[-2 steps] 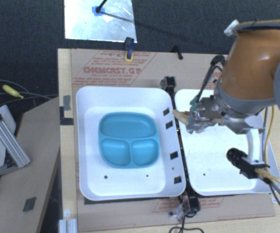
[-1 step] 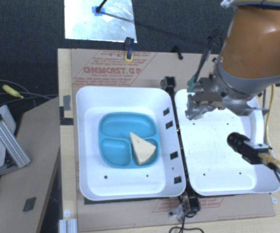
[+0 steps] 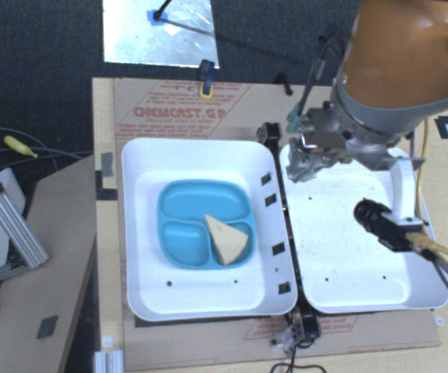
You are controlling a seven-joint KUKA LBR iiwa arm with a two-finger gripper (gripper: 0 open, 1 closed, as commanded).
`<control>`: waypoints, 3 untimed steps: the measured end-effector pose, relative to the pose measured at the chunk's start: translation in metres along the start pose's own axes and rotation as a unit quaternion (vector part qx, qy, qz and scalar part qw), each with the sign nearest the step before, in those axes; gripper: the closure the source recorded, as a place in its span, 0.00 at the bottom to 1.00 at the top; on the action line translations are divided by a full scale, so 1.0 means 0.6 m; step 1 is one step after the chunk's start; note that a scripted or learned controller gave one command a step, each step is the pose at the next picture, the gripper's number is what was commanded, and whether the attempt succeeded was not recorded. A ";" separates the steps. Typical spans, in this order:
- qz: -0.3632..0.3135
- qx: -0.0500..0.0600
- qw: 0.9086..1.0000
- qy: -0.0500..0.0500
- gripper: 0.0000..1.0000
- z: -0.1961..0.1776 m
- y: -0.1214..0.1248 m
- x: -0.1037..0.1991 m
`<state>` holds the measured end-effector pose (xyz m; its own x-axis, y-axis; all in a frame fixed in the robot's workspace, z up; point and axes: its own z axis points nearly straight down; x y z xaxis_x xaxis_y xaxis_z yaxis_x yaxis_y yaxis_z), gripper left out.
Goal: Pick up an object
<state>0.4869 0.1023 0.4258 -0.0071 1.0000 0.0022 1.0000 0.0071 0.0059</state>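
Note:
A blue divided tray [image 3: 193, 212] lies in the left white bin [image 3: 142, 200]. A tan wedge-shaped piece [image 3: 229, 240] rests on the tray's lower right compartment. My gripper [image 3: 305, 162] hangs over the upper left corner of the right white bin [image 3: 348, 286], next to the divider between the bins. It is well to the right of the wedge and above it in the view. Nothing shows between its fingers.
The bins sit on a cardboard sheet [image 3: 181, 107]. A shiny foil square [image 3: 160, 20] lies beyond the bench at the back. Metal rails [image 3: 6, 216] stand at the left edge. Black clips [image 3: 269, 133] run along the divider between the bins.

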 end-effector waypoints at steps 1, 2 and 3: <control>0.006 0.004 1.000 -0.002 1.00 0.095 -0.002 -0.105; 0.000 0.001 1.000 0.000 1.00 0.051 -0.001 -0.024; 0.005 -0.001 1.000 -0.001 1.00 -0.019 0.000 -0.099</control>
<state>0.4871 0.0426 0.4369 0.0027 1.0000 0.0001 1.0000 -0.0027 0.0070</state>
